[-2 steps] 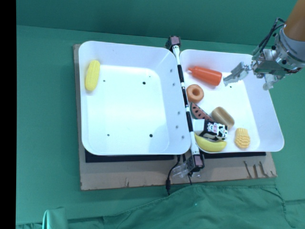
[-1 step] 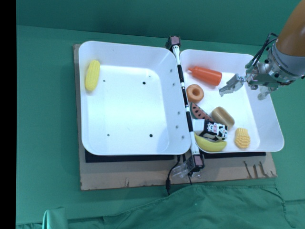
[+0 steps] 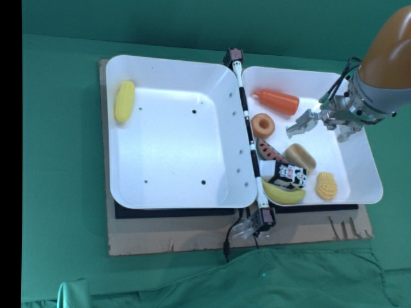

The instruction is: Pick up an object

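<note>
My gripper (image 3: 323, 128) hangs over the right bin (image 3: 359, 165), near its middle right, open with nothing between its fingers. To its left lie an orange bottle-shaped toy (image 3: 277, 101) and a donut (image 3: 262, 125). Below it sit a brown bread roll (image 3: 300, 156), a watermelon slice (image 3: 270, 151), a black-and-white cow-print carton (image 3: 291, 174), a banana (image 3: 282, 193) and a small yellow corn piece (image 3: 326, 185). A yellow corn cob (image 3: 124, 101) lies alone in the far left corner of the left bin (image 3: 167, 146).
A black-and-white divider bar (image 3: 247, 130) runs between the two bins, with clamps at both ends. The bins rest on a cardboard sheet (image 3: 160, 236) over green cloth. The arm's orange band (image 3: 388, 43) rises at the right.
</note>
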`<action>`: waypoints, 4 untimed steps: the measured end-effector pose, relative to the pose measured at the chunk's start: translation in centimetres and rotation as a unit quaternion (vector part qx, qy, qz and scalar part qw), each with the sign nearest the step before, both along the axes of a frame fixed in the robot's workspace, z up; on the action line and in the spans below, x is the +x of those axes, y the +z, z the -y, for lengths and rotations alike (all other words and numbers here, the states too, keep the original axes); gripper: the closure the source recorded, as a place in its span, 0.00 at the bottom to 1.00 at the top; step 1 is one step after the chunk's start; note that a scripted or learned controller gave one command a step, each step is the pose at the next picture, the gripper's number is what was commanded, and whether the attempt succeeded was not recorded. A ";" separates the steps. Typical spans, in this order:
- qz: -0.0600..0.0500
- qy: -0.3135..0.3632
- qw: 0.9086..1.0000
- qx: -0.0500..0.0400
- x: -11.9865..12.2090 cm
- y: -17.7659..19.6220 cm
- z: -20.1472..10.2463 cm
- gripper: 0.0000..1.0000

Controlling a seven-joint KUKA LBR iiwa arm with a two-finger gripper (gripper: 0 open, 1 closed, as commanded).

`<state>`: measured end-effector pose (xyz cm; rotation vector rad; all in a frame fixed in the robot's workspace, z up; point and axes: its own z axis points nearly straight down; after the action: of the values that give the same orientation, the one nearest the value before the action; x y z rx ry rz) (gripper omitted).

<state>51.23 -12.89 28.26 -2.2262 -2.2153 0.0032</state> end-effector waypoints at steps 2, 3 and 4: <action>-0.001 0.000 1.000 0.000 0.9 -9.4 0.5 0.00; 0.004 0.001 1.000 -0.001 1.1 -10.0 0.7 0.00; 0.012 -0.002 1.000 -0.004 1.4 -8.5 0.9 1.00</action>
<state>52.58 -13.82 19.74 -2.2458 -2.2266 -0.0141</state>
